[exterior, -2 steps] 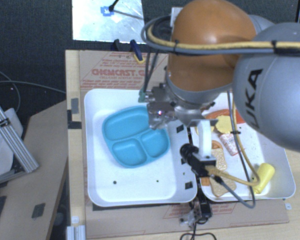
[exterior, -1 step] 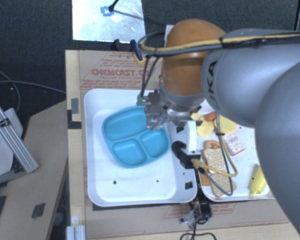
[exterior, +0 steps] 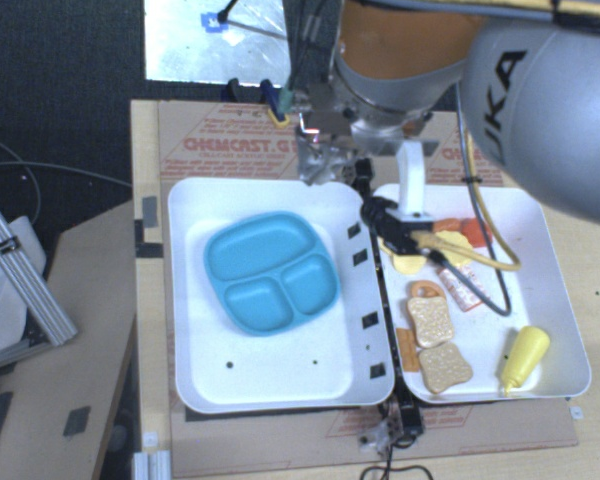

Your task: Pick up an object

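The hand hangs over the far rim of the left bin; I cannot tell whether it is spread or pressed together. In that bin, nearer the camera, lies a blue divided plate. The right bin holds two toast slices, a yellow bottle and a pretzel.
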You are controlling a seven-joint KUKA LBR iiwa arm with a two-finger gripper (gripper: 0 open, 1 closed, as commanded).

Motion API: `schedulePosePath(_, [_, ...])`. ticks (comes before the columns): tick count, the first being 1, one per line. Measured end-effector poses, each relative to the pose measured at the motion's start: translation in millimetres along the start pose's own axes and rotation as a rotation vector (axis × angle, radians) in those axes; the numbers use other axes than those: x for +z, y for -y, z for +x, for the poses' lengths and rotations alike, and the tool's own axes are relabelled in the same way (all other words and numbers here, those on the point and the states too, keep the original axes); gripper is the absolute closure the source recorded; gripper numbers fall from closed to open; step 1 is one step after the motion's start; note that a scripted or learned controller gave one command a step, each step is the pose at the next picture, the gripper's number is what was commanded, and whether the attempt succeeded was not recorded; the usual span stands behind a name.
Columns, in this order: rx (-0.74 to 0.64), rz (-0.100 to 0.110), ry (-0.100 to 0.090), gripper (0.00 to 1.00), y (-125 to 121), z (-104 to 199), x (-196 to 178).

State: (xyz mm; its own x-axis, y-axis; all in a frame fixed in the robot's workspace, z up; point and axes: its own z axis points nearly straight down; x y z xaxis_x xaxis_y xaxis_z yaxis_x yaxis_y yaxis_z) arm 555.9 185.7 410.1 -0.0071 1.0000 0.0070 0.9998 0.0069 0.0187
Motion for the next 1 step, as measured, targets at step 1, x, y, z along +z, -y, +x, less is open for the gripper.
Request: schedulePosePath(1, [-0.003,0.022,0.006,1.00,31.6,52.1,55.3])
